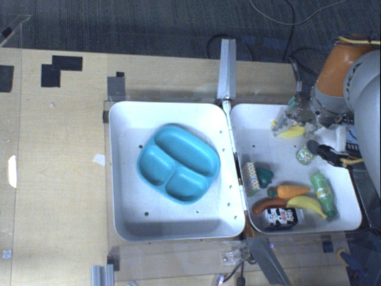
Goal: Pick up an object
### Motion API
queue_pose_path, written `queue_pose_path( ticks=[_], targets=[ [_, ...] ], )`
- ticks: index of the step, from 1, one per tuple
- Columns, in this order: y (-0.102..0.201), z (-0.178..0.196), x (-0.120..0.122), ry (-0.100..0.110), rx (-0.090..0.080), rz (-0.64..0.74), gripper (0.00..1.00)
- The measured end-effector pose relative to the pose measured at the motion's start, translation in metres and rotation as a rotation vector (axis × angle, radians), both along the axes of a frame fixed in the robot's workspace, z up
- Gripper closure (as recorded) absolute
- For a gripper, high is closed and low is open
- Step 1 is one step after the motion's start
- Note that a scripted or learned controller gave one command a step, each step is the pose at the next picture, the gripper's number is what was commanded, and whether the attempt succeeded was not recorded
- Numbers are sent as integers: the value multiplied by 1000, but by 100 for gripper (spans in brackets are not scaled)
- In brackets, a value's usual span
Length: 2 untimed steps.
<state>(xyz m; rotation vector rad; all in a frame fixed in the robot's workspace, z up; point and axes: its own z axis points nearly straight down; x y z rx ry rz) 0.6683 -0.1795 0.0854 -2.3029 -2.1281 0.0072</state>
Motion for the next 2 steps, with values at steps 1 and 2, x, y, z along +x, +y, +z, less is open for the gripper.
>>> queue_pose_path(
  ticks=[1,2],
  targets=[
    [1,11,1,-1,-3,7,100],
    [62,113,3,-15,-2,85,100]
  ],
)
